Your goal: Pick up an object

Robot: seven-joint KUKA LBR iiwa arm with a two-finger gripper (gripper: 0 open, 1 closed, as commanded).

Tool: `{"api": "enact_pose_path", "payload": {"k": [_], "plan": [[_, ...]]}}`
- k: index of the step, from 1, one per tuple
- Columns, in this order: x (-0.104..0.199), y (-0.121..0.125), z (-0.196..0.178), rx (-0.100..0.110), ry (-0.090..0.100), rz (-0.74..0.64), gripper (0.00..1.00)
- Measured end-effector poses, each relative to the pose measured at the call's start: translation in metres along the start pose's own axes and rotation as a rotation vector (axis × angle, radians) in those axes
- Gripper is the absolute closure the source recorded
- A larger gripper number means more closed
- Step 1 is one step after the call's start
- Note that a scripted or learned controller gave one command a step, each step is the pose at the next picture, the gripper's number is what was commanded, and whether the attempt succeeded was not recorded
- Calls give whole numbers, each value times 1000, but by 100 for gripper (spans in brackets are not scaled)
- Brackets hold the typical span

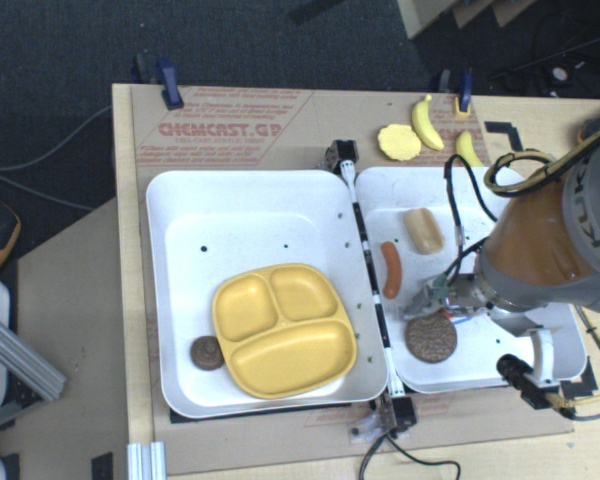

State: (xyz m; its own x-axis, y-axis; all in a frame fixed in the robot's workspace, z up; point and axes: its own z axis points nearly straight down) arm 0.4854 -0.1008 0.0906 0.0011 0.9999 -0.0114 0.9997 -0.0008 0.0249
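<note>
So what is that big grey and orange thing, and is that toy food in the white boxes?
That is a robot arm, seen by one camera looking down from above. Its gripper hangs low in the right bin, just above a brown patty. I can't tell if it holds anything. A hot dog and a bread roll lie there too. The left bin has a yellow divided plate and a small brown cookie. Bananas lie on the bench.
</note>
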Motion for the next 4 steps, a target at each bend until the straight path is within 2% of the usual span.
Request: {"api": "enact_pose_path", "payload": {"k": [1,2,3,4], "plan": [[-3,8,2,17,5,2,0],[-1,2,1,4,2,-1,0],[-3,11,3,18,6,1,0],[-1,-1,1,3,3,-2,0]]}}
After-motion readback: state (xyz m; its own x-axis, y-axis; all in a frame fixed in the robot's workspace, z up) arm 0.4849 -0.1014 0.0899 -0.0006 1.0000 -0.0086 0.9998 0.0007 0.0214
